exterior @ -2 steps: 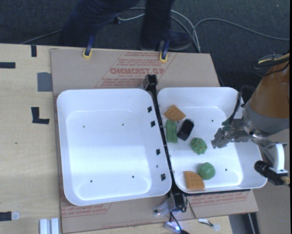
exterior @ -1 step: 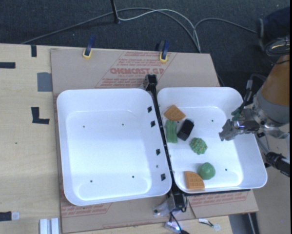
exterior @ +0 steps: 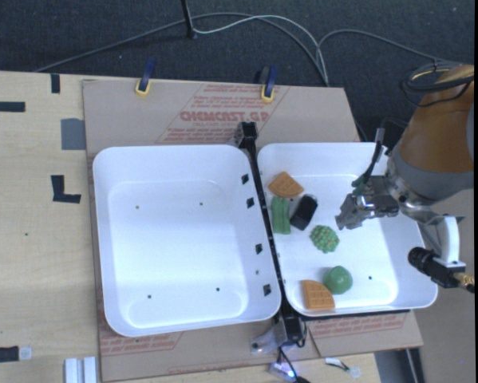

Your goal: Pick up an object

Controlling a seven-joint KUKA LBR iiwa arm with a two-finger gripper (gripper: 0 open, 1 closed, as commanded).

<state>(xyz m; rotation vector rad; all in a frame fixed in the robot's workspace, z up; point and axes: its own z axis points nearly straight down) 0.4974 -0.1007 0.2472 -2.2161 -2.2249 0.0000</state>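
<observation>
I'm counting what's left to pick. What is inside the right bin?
Six things lie in the right bin: two orange wedges, a green block, a black piece, a bumpy green lump, a green ball. The claw covers some floor.

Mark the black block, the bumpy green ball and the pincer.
Small black block [exterior: 303,211], camera view, middle of its top face.
Bumpy green ball [exterior: 325,238], camera view, centre of its top.
Grey two-finger pincer [exterior: 350,216], camera view, at its fingertips.

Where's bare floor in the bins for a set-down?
Left bin: bare across its floor. Right bin: items crowd the divider side and middle; free strip along the far wall, another between green ball and right wall, under the gripper.
</observation>
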